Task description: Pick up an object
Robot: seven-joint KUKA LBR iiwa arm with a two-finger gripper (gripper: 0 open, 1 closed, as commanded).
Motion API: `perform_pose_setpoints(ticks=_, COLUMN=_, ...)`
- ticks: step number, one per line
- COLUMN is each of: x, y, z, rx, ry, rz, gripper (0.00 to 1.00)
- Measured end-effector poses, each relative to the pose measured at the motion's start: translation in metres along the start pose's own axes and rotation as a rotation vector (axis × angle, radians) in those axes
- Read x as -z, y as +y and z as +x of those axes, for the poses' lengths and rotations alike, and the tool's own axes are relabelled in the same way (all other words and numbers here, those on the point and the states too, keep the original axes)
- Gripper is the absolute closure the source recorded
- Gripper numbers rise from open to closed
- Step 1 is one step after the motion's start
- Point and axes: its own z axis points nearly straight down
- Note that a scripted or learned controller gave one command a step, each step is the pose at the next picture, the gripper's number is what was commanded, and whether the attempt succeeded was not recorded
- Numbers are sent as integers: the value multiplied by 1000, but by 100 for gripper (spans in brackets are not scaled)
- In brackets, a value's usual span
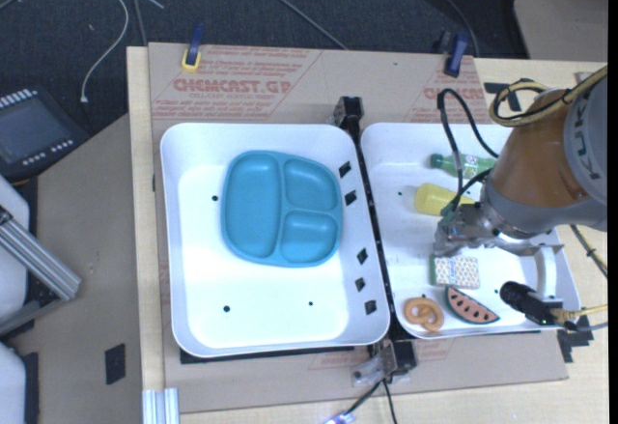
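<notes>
Crowding is the risk: the gripper (pixel 454 237) (whether spread or closed cannot be told) hangs in the right bin (pixel 401 243) just far of the checkered square (pixel 456 270), the likeliest target, and with the yellow piece (pixel 435 198) also close, a descent could knock either aside.

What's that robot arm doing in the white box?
The arm is trying to pick something up. It reaches in from the right, and its gripper is low in the right bin, just above a small patterned square. Whether it has grabbed anything is hard to tell. A green bottle, a yellow thing, a watermelon slice and a pretzel lie around it. The left bin holds a blue plate.
</notes>
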Motion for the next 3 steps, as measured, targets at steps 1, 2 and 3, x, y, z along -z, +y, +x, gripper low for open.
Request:
perform_pose_setpoints(ticks=1, x=54, y=-5, z=-9, rx=0, ry=-3, rz=-3, gripper=100)
perform_pose_setpoints(ticks=2, x=100, y=-11, z=-10, rx=2, ry=-3, rz=-6, gripper=100)
perform_pose_setpoints(ticks=3, x=130, y=-10, z=-10, rx=3, ry=-3, rz=-5, gripper=100)
